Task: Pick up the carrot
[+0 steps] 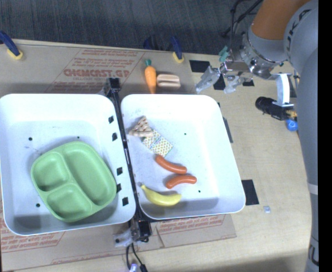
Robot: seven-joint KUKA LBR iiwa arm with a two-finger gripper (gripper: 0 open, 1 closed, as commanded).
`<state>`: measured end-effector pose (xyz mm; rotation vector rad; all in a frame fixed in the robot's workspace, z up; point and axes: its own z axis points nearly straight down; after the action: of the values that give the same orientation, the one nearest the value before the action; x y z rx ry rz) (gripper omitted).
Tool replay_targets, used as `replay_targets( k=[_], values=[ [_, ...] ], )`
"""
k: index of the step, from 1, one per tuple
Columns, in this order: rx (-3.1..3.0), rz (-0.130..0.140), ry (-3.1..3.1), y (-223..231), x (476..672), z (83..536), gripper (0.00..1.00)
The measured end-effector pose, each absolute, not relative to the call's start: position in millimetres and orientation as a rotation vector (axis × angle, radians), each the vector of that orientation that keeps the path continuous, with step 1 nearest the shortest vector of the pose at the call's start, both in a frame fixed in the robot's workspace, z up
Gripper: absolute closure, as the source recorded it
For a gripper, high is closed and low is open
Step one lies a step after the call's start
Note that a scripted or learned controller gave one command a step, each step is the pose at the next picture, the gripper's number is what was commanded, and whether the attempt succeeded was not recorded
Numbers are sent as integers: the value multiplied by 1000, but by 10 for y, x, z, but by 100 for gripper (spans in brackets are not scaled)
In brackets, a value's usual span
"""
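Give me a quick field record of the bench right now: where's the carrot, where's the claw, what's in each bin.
carrot: on the cardboard behind the right bin, outside it, beside a small hot dog bun toy
claw: above the bench near the right bin's far right corner, apart from the carrot, nothing seen between its fingers
left bin: green divided plate
right bin: banana, two sausages, patterned packet, small wooden pieces
task status: carrot not yet grasped
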<state>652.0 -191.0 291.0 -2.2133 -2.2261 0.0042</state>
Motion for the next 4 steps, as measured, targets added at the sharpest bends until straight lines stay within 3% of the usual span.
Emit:
replay_targets(
  k=[1,2,3,4],
  values=[
    [-2377,5,-2047,-1873,6364,1809,0],
    [-2352,6,-2077,-1823,5890,911,0],
    [-2419,12,-2012,-1206,6562,936,0],
    [-2404,1,-2022,-1854,6568,2208,0]
  ],
)
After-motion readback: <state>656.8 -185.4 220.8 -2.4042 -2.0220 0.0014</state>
